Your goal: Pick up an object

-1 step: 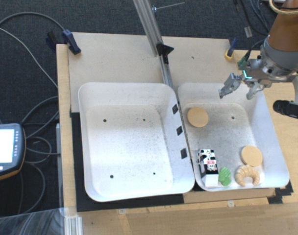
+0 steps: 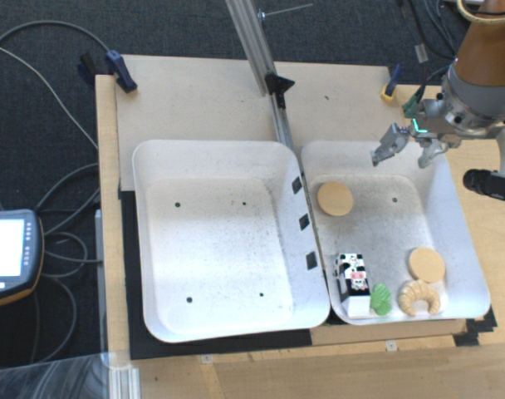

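Objects in the right bin (image 2: 452,214) numbered five: two tan discs (image 2: 335,199), one croissant (image 2: 420,298), one green piece (image 2: 380,299), one cow-print box (image 2: 352,274). Gripper (image 2: 411,150) hung above, fingers spread wide, holding nothing.

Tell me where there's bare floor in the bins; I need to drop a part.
The left bin has bare floor wall to wall. In the right bin, room lies between the upper cookie and lower cookie; its near edge is crowded.

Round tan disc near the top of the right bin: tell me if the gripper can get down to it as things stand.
Probably yes. The disc lies flat by itself with bare bin floor around it, and the gripper hangs open over the right bin, up and to the right of it, with nothing between them.
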You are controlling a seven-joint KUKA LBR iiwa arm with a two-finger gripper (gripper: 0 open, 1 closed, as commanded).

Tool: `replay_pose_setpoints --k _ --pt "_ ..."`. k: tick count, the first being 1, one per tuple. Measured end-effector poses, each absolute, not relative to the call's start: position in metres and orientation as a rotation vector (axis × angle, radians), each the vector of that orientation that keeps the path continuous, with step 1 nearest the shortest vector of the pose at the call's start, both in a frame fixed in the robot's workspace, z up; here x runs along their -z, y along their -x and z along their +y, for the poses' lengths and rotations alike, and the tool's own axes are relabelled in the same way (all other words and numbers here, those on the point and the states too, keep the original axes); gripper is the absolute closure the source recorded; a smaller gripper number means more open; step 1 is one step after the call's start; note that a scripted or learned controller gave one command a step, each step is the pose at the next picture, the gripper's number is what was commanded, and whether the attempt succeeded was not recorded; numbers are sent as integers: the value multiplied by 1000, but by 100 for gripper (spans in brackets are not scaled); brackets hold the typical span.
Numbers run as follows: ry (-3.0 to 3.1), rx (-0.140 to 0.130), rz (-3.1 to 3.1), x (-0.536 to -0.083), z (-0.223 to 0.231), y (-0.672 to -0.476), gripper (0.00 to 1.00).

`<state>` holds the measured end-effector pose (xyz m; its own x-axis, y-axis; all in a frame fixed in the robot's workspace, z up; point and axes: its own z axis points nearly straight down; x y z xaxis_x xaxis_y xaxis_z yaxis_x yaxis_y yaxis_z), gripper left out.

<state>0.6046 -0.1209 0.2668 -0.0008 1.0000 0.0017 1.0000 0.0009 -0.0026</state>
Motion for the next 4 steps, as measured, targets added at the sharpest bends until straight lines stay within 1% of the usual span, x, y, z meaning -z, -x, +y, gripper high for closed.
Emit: replay_pose_setpoints --k 1,2,3,4 --pt "2216 -7 -2216 -205 -115 -602 0" --pt "2216 -7 -2215 -142 -112 -596 0" --pt "2216 -6 -2216 -89 -111 -594 0" --pt "2221 3 -2221 -104 -111 -597 100"
